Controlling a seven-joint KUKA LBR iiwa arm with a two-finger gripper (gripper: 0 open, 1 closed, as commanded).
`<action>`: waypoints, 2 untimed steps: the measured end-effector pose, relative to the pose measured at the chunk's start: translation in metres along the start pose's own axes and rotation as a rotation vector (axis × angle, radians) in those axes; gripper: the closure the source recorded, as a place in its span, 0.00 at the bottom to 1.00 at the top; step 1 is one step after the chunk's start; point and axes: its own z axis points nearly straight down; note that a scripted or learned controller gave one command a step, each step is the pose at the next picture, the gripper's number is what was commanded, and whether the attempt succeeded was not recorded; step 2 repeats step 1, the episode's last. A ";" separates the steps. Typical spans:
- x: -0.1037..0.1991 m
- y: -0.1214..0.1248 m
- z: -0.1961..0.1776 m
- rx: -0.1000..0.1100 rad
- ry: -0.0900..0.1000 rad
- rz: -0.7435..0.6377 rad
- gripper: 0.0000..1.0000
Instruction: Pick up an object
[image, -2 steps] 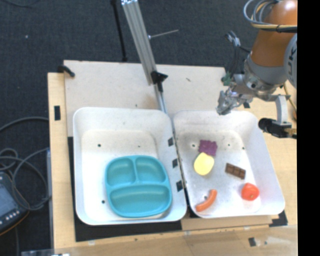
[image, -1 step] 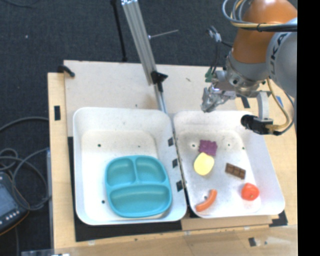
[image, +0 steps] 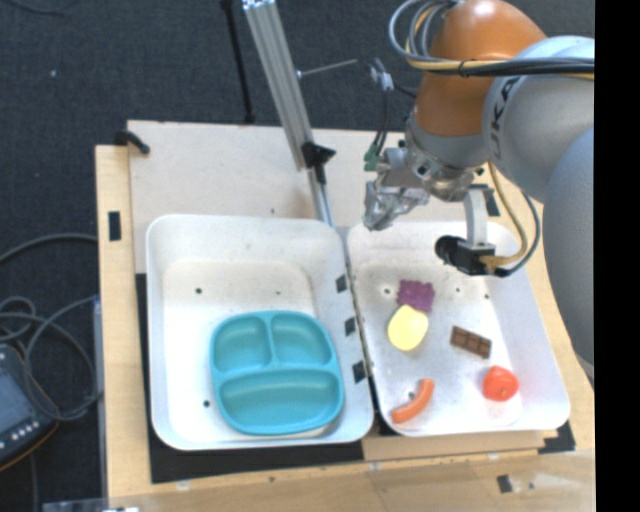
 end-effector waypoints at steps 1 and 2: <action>0.054 0.002 0.017 0.000 0.001 0.000 1.00; 0.054 0.002 0.017 0.000 0.001 0.000 1.00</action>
